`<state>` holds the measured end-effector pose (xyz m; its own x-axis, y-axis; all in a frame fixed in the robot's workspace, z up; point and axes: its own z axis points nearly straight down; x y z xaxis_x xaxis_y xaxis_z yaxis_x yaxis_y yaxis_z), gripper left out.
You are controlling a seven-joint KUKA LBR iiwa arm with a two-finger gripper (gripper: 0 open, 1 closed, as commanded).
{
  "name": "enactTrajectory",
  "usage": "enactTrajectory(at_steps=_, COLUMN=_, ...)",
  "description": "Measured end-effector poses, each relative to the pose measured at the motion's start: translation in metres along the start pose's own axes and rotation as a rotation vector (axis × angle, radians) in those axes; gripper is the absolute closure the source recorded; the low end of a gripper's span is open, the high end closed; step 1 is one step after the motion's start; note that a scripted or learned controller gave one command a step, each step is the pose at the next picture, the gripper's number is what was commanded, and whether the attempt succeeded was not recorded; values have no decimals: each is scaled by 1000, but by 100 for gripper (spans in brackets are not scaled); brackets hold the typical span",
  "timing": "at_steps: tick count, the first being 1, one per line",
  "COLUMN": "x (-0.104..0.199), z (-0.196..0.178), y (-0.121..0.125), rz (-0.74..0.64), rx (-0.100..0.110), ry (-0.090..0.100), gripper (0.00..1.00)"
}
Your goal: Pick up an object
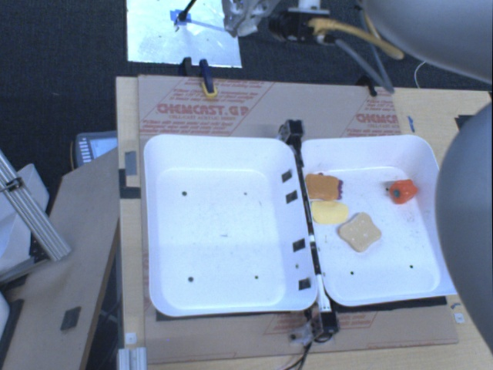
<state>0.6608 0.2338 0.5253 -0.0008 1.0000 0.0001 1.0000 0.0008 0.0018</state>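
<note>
Four objects sit in the right bin (422, 151): orange-purple piece (323, 186), yellow disc (330, 213), tan toast (360, 232), red pepper (401, 191); gripper (245, 6) overhead, grasp unclear.

Right bin (420, 284) holds toast (360, 232), orange pepper (401, 191), yellow slice (330, 213), orange piece (323, 186).

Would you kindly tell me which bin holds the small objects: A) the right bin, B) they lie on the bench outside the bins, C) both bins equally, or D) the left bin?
A: the orange piece, the yellow disc, the tan toast-shaped piece and the red piece all lie inside the right bin.
</note>
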Motion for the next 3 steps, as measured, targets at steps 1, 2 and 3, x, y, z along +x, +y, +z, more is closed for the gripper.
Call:
enactTrajectory(at_steps=1, x=0, z=-11, y=8, rz=-3, rx=-2, ry=1, gripper=100)
enactTrajectory(at_steps=2, x=-68, z=198, y=6, rz=4, rx=17, ry=-5, gripper=100)
enactTrajectory(at_steps=3, x=5, z=211, y=-57, rz=-11, rx=5, ry=3, gripper=100)
